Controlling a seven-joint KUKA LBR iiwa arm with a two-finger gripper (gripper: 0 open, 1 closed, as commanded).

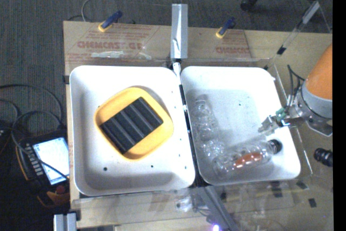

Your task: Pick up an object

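The bench (75, 40) carries two shallow white bins side by side, with printed cardboard showing along its far edge and two yellow-and-blue clamps (110, 21) pinned there, one behind each bin. The left bin (86, 170) holds a yellow tray with a black ribbed insert (133, 123); it lies turned at an angle and fills most of the middle of that bin, a little nearer the far side, clear of all four walls. The right bin (238, 81) holds the clear plastic items. A clear plastic bottle with an orange patch inside (243, 158) lies on its side near the bin's near edge, its dark cap pointing toward the right wall. A second clear, crumpled piece of plastic (204, 119) runs along the left wall of the same bin, from about the middle toward the near edge, where it meets or almost meets the bottle; the exact contact is hard to tell because both are see-through. The arm (323, 84) comes in over the right edge of the right bin, orange band uppermost, and the gripper (273, 121) hangs just inside the right wall, above and beside the bottle's cap end; its state cannot be made out, and nothing visible sits in it.
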